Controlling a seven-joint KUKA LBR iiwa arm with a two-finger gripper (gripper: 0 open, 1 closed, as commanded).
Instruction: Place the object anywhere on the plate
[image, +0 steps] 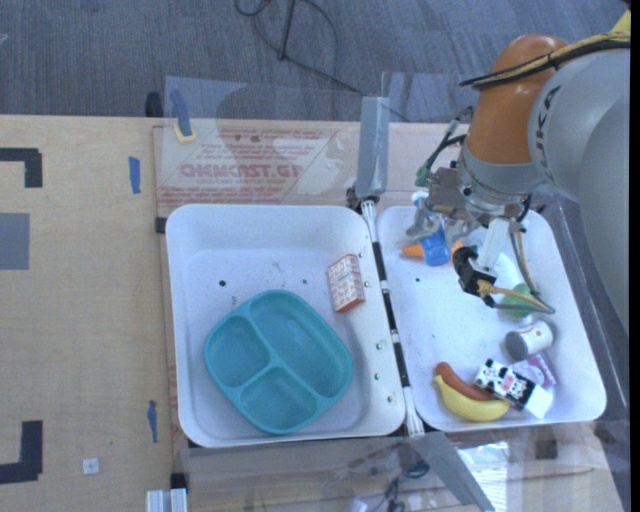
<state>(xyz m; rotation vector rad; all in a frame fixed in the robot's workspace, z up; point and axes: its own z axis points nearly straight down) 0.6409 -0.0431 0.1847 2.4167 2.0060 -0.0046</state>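
A teal plate (278, 360) with three compartments lies in the left bin (190, 240), toward its front. A small red and white box (345, 282) rests by that bin's right wall, just beyond the plate's far right rim. My gripper (432, 222) hangs over the far left corner of the right bin (580, 400). Directly under it lie a blue item (435, 250) and an orange piece (413, 252). The view does not show whether either one is between the fingers.
The right bin also holds a green item (520, 296), a grey and white cylinder (528, 340), a banana (470, 400), a red sausage (455, 377), a black and white box (503, 382) and a purple item (545, 370). The grey arm covers the bin's far right.
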